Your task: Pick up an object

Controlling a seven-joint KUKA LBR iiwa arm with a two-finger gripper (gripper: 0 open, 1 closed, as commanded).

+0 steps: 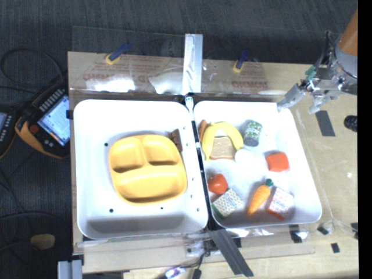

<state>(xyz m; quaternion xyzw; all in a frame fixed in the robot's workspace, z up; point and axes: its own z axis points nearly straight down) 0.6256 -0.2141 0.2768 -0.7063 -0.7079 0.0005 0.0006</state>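
The right bin [308,173] holds several toy foods. A banana [220,132] curls over a bread slice [222,148] at its far left, and a green can [252,132] stands beside them. An orange block [278,161] lies near the right wall. A red tomato [217,183], a patterned cube [228,202], a carrot [259,197] and a red-and-white box [280,202] sit along the front. My gripper [300,104] hangs above the bin's far right corner, open, with nothing between its fingers.
A yellow divided plate [148,167] lies in the left bin [87,156], with a small brown piece [175,138] at its far right corner. A handheld controller [49,124] lies left of the bench. Clamps and plastic sheeting run along the back edge.
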